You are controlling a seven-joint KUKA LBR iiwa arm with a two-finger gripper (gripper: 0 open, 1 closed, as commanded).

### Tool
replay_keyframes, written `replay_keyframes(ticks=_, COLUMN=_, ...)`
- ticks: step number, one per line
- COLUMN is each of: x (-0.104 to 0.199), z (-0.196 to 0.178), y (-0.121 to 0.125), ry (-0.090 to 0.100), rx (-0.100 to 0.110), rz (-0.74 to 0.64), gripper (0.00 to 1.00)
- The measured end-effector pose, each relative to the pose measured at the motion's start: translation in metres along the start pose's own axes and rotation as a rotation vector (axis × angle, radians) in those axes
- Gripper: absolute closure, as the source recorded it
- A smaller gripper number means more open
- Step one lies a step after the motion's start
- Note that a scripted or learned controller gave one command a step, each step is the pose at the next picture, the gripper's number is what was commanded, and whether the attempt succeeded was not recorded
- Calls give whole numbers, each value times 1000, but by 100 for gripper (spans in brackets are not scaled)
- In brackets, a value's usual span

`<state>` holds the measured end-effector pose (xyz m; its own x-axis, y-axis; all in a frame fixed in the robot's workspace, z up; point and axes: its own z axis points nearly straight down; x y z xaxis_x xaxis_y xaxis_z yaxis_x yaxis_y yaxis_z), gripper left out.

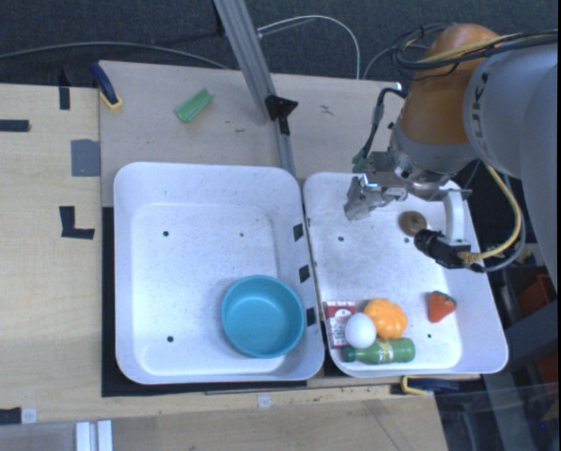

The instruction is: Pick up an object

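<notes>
You are looking down on a tabletop [36, 252] carrying two white bins side by side. The left bin [148, 252] holds one blue bowl [262, 315] near its front right corner. The right bin [374, 252] holds six things: a small red-and-white carton [338, 322], one white ball [360, 331], one orange fruit [387, 317] and one green bottle [385, 351] lying on its side, all bunched along its front edge; one red strawberry-like piece [440, 305] toward its right edge; and one small brown disc [412, 222] near its back. The gripper [363, 198] hangs over the back of the right bin, left of the disc; whether it is parted or closed you cannot tell, and nothing shows in its grasp. One green block [194, 105] lies on the tabletop behind the bins.
</notes>
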<state>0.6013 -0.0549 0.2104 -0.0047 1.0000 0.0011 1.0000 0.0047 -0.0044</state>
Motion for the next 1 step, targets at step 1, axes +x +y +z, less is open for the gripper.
replay_keyframes(ticks=1, x=53, z=7, y=-19, ry=1, rx=0, rz=-1, gripper=100)
